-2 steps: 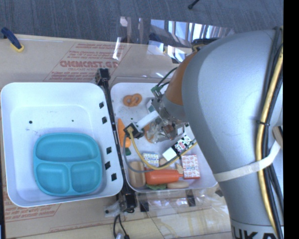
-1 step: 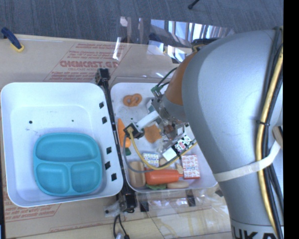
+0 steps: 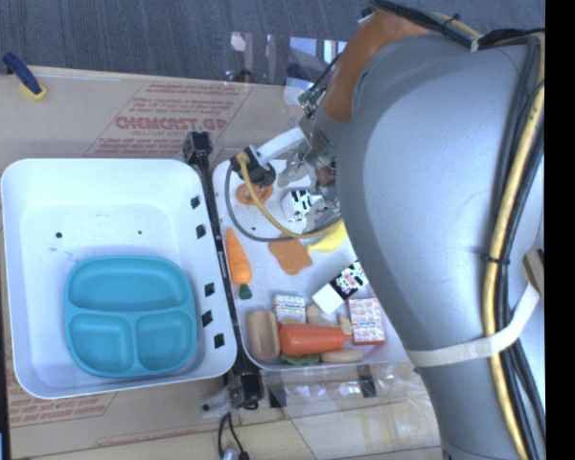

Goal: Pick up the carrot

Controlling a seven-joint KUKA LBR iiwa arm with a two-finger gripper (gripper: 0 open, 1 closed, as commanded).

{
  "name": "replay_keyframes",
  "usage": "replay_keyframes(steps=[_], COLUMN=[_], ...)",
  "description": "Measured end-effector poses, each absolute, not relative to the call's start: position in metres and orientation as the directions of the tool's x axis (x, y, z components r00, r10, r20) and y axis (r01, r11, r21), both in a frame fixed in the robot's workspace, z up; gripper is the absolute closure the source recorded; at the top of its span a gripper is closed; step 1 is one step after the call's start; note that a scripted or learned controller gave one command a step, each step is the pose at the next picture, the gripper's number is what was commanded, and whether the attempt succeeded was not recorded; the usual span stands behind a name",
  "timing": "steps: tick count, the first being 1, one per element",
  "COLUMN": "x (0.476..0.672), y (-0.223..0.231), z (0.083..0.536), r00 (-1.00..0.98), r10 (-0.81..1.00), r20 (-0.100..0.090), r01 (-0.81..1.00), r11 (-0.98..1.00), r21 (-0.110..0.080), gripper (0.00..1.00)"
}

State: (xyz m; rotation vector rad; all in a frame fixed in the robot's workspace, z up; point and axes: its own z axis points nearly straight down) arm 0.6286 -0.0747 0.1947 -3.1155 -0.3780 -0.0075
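Your arm point(image 3: 441, 209) leans in from 3 o'clock, wrist dipped over the right bin point(image 3: 232, 324); carrot point(image 3: 238, 257) sits toward 8 o'clock, untouched.

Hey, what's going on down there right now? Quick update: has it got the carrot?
Gripper low over right bin's far end, grip not readable. Carrot lying free by right bin's left wall, apart from gripper. Orange slice and other toy food nearby.

Bulky smooth grey arm point(image 3: 431, 190), orange band above the wrist point(image 3: 364, 51), black and yellow cables along its casing, white strap across lower housing.
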Motion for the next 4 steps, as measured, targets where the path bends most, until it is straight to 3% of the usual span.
replay_keyframes(steps=[1, 2, 3, 4], x=[0.641, 0.566, 0.590, 0.648], y=[-0.091, -0.009, -0.039, -0.082], z=[0.092, 0.196, 0.191, 0.191], r00=[0.978, 0.977, 0.979, 0.970], r10=[0.211, 0.214, 0.205, 0.242], r20=[-0.002, 0.006, -0.003, -0.003], r01=[0.211, 0.214, 0.205, 0.242], r11=[-0.978, -0.977, -0.979, -0.970], r21=[-0.004, -0.004, -0.003, -0.003], gripper=[0.00, 0.00, 0.00, 0.00])
